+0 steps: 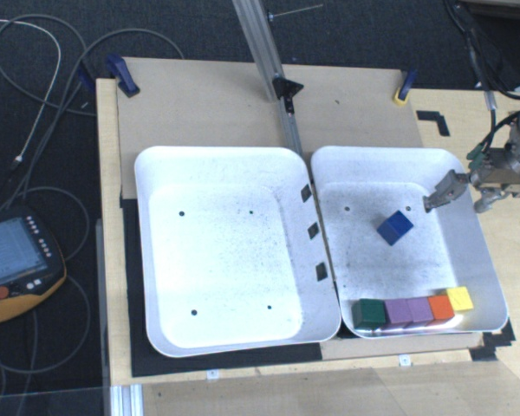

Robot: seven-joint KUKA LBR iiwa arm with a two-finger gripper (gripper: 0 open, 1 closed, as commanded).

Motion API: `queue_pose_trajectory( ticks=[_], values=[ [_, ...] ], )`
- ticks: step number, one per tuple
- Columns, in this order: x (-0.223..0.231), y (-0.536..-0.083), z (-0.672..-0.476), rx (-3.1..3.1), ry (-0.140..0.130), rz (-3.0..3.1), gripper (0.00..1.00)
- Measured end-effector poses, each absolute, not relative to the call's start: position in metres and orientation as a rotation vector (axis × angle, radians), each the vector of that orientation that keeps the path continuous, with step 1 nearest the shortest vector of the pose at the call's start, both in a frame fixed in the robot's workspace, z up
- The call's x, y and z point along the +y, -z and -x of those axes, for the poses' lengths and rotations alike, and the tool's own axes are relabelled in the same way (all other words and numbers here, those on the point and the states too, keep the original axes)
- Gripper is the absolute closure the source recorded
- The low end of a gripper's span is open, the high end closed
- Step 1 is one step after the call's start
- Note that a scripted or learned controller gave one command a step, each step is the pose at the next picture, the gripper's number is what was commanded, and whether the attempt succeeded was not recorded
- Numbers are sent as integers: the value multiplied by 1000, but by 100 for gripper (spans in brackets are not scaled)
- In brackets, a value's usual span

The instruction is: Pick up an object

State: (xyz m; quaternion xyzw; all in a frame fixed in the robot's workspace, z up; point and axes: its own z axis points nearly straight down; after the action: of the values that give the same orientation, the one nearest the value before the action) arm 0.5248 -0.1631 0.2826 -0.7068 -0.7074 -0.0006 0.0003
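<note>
Left bin [156, 232]: smooth white plastic with rounded corners, lying speckled and open.
Blue cube [395, 227]: sitting tilted mid right bin [329, 258], open floor surrounding it.
Fingers [464, 194]: spreading apart, gripping nothing, hovering over the bin's right rim.

the arm enters at the right edge of the camera view, about halfway up the frame, with little more than its wrist end showing. the gripper [461, 196] sits at that end, low and leaning toward the left. its 2 fingers [445, 191] are spread apart, 1 reaching out to the left as a grey bar, the other shorter and nearer the right edge. nothing sits between the jaws.
</note>
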Motion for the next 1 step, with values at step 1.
queue_pose_trajectory(
  ticks=[1],
  values=[
    [-80,-287,-558,-2233,8,2211,0]
  ],
)
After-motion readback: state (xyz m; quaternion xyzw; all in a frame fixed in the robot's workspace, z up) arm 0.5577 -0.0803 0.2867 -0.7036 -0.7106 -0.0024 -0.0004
